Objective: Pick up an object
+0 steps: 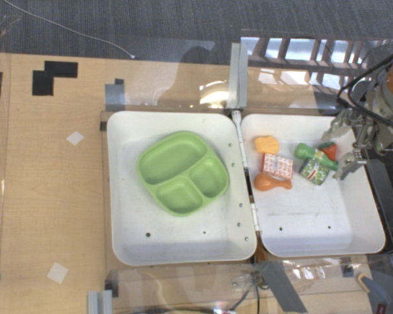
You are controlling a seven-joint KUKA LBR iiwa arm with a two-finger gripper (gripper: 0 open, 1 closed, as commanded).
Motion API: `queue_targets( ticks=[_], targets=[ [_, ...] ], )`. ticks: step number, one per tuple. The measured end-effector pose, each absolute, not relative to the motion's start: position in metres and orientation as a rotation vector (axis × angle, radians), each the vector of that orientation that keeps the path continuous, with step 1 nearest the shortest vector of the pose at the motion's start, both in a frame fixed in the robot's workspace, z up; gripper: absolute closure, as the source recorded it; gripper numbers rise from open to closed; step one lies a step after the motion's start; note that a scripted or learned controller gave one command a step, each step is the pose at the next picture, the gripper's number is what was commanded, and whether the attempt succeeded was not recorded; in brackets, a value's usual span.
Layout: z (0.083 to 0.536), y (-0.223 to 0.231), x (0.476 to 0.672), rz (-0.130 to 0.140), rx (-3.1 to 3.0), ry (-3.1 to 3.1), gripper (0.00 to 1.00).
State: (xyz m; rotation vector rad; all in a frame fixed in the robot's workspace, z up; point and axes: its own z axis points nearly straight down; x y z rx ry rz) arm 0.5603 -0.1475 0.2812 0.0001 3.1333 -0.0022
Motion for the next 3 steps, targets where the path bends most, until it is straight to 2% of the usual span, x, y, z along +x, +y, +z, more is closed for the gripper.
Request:
queue_targets(
  ticks=[1,2,3],
  targets=[
    [0.105,-0.109,0.611,-0.007,0.035,3.115,0.00],
    [0.090,-0.091,0.656,-0.006,0.301,3.154,0.00],
    [0.105,-0.090,0.663,-0.007,0.290,3.119,1.00]
  ],
)
